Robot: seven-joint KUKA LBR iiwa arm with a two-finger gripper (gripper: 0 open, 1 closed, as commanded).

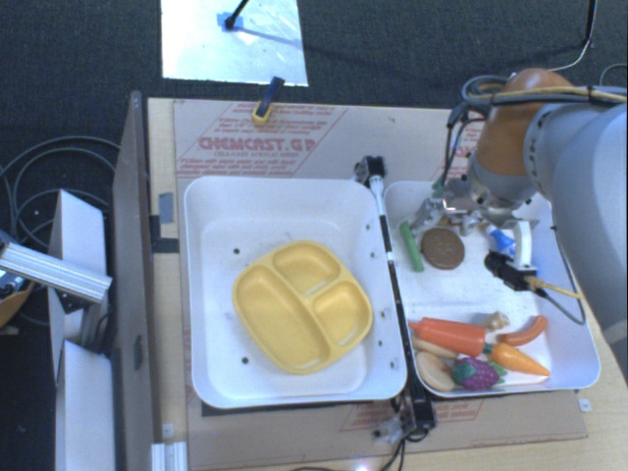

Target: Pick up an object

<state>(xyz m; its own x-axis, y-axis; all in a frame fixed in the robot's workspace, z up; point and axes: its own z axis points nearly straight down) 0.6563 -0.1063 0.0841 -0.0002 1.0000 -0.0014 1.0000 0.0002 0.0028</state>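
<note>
Resting on the tabletop: left bin and right bin, side by side, walls touching along the middle. Reaching in from the right over the right bin: grey arm. Lying in the left bin alone: yellow divided plate, broad and rigid, probably too wide to take anywhere but at the rim.

Hanging over the upper part of the right bin: tool, just above the brown disc; released or clenched, cannot tell from this slant. Nothing visibly held.

Lying near the lower wall of the right bin: large carrot, probably light hollow plastic, smooth, round enough to roll; best pinched across the thick middle. Crowded by small toy foods, so less room there.

Likeliest target, judging by the tool's place: brown disc, flat on the bin floor, thin, stiff, light. Hard to get under; better squeezed across its width at the edges. Beside it, to the left and apart: green pod, slender, likely slippery, easily nudged aside.
</note>
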